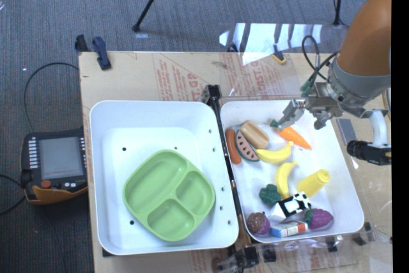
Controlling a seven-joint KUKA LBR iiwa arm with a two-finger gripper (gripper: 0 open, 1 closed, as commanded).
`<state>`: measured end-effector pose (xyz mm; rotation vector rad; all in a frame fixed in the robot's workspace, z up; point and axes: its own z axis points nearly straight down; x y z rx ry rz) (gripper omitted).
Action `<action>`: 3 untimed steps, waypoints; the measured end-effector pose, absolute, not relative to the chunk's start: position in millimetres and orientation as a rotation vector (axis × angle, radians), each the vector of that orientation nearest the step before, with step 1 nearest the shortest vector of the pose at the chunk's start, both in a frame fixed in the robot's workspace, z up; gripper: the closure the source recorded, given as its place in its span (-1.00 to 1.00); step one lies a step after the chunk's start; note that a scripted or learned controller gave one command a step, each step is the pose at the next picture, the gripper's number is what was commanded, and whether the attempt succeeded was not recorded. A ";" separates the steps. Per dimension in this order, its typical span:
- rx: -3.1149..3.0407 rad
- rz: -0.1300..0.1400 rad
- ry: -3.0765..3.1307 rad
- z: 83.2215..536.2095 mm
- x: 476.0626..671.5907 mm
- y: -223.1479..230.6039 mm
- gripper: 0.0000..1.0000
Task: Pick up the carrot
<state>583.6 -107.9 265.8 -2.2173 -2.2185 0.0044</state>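
Note:
The carrot [296,137] is a short orange cone lying in the right bin [345,169] near its far right side, with its green top end pointing left. My gripper [299,121] hangs just above and behind the carrot. It is open, with one finger [283,117] slanting down to the left near the carrot's green end and the other finger [319,120] to the right. I see nothing held between them. The carrot rests on the bin floor, close under the fingertips.
The right bin also holds a bun [254,134], a sausage [231,145], a watermelon slice [246,148], two bananas [275,154], a yellow bottle [313,182], broccoli [270,194] and an eggplant [321,219]. A green divided plate [169,194] lies in the left bin [115,131].

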 end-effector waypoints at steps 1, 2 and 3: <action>-2.331 0.017 -2.080 120.9 597.3 -164.2 -1.00; -2.492 0.000 -1.910 87.7 644.1 -186.8 -1.00; -2.482 0.007 -1.915 98.6 644.0 -186.0 1.00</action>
